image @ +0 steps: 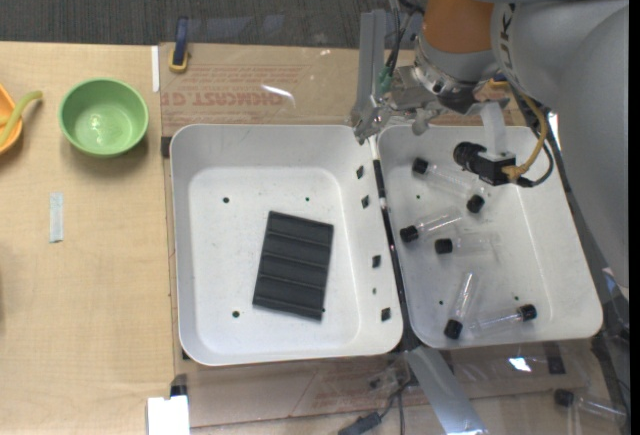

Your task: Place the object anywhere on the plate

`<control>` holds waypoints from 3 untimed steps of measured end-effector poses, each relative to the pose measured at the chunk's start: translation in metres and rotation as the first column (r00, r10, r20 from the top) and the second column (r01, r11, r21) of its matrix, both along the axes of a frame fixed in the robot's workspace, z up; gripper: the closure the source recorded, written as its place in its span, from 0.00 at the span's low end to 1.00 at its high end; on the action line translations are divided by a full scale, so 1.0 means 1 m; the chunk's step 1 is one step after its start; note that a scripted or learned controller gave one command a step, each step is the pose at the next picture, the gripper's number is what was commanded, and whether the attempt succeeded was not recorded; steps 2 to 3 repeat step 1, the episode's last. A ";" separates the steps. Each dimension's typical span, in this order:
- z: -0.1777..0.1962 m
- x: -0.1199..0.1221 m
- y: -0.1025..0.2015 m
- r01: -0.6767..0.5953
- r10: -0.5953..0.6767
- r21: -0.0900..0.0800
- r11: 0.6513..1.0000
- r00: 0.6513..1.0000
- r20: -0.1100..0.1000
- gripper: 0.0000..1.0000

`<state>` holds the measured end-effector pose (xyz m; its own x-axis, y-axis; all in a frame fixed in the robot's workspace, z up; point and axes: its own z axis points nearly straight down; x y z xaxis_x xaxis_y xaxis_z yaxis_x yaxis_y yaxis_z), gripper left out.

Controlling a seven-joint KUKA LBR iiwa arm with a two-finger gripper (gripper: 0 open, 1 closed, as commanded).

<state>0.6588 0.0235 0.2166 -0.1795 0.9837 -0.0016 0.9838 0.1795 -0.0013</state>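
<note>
While the gripper (392,115) hangs over the far edge of the right bin (575,268), near the rim it shares with the left bin (185,243), no object is seen in its hold; whether it is open or closed cannot be told. The candidate objects, clear tubes with black caps (440,220), lie scattered across the right bin's floor. The dark ridged plate (293,265) rests near the middle of the left bin. A sound pick would likely favour a tube lying apart from its neighbours, approached across its width and lifted clear of the shared rim before crossing to the plate.
</note>
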 end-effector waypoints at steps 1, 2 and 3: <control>0.043 0.000 -0.061 -0.245 0.245 -0.001 0.969 0.969 0.002 0.00; 0.043 0.000 -0.061 -0.245 0.245 -0.001 0.969 0.969 0.002 0.00; 0.043 0.000 -0.061 -0.245 0.245 -0.001 0.969 0.969 0.002 0.00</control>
